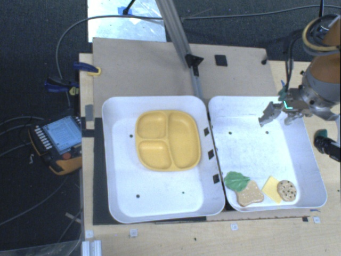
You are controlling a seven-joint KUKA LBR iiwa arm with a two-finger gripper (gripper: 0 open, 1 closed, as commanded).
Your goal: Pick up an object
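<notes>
Objects, right bin (pixel 298 143), near edge: green leaf (pixel 236 181), bread slice (pixel 249 194), cheese wedge (pixel 272 189), cookie (pixel 286 190). Left bin (pixel 120 196): yellow divided plate (pixel 168 140). Gripper (pixel 278 113) over right bin's far part, holding nothing; finger state cannot be told

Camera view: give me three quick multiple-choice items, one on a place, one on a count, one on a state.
1. Where does the yellow plate lie?
A. in the left bin
B. in the right bin
C. on the bench outside the bins

2. How many food pieces lie along the right bin's near edge?
A. two
B. four
C. six

3. What is the end effector doing?
A. holding the cookie
B. resting on the plate
C. poised over the right bin's far part, apart from the food

Answers: 1 A, the plate sits in the left bin. 2 B, lettuce, toast, cheese and cookie. 3 C, the food lies at the near edge, away from it.
</notes>
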